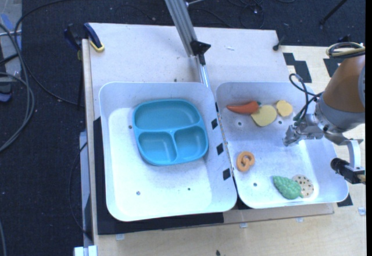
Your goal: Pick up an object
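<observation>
Two bins sit side by side on the table [244,45]. The left bin [116,191] carries a blue tray [171,131] with three compartments and nothing else to grasp. The right bin [325,188] carries the likely targets: an orange carrot [243,107] near its far edge, a pale yellow piece [264,116] just beside the carrot's tip, a smaller yellow piece [284,109] next to that, a pretzel [245,160] near the left wall, and a green piece [287,186] touching a cookie [303,185] at the near edge.

The tool [290,137] hangs over bare floor in the right bin, right of the yellow pieces and well apart from the pretzel; whether it is apart or together cannot be told at this size, and nothing shows in it.

From here a straight descent would likely close on nothing, since no object lies under the tool. The yellow pieces and carrot are crowded, so a grasp there may nudge a neighbour or catch two. The green piece and cookie touch, which invites the same trouble, and the flat cookie may slip out.
</observation>
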`<move>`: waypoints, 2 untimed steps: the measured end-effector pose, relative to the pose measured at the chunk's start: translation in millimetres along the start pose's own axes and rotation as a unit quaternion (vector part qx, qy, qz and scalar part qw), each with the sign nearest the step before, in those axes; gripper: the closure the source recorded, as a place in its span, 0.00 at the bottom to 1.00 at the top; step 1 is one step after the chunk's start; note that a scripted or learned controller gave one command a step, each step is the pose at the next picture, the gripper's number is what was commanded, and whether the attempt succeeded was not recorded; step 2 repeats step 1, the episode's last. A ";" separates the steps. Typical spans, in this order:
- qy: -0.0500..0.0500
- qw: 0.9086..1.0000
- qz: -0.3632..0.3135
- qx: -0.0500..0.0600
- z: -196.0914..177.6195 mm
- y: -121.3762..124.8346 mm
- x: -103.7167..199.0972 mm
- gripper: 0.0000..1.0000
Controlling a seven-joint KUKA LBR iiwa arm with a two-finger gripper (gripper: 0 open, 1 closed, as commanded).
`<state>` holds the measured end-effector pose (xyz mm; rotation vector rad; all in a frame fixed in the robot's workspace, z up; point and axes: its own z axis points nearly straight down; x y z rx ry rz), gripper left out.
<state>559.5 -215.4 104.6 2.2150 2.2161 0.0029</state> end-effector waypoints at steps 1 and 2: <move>0.001 1.000 -0.001 0.001 -57.2 9.9 -5.7 1.00; 0.001 1.000 -0.001 0.001 -57.2 9.9 -5.7 1.00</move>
